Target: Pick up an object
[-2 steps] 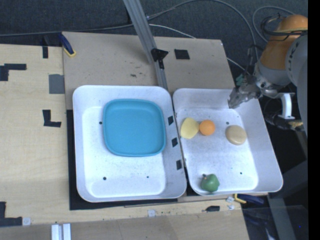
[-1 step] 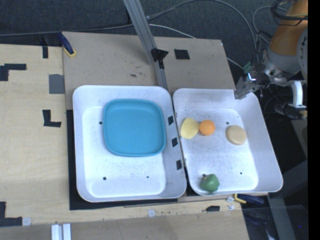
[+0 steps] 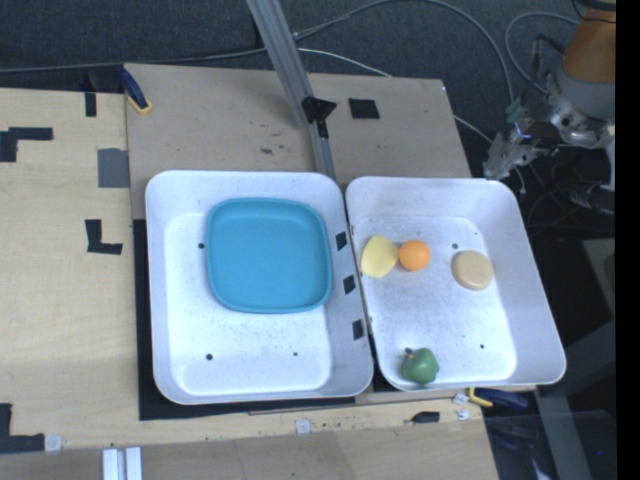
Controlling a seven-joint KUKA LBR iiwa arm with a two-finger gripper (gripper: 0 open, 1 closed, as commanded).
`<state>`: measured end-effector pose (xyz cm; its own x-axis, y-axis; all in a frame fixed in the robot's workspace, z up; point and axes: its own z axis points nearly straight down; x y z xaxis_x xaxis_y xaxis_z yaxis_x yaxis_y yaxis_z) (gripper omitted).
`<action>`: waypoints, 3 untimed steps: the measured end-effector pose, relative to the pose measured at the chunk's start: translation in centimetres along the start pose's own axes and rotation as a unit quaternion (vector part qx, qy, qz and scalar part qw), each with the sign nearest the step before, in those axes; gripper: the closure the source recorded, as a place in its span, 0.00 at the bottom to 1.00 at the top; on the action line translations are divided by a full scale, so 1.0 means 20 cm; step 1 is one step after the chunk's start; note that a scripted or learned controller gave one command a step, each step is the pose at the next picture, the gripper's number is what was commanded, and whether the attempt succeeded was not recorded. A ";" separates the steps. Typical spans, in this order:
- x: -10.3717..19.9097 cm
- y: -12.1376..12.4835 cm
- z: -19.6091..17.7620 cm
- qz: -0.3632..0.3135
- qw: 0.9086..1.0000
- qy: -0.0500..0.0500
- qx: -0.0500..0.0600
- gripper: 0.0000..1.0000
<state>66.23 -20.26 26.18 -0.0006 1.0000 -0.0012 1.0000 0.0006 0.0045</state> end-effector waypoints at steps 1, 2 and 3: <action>0.31 -0.02 0.00 -0.002 1.000 0.001 0.002 1.00; 0.58 -0.05 0.08 -0.002 1.000 0.001 0.003 1.00; 0.88 -0.06 0.06 -0.002 1.000 0.001 0.002 1.00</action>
<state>64.97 -2.68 25.01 -0.0051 1.0000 0.0014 1.0000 0.0051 -0.0002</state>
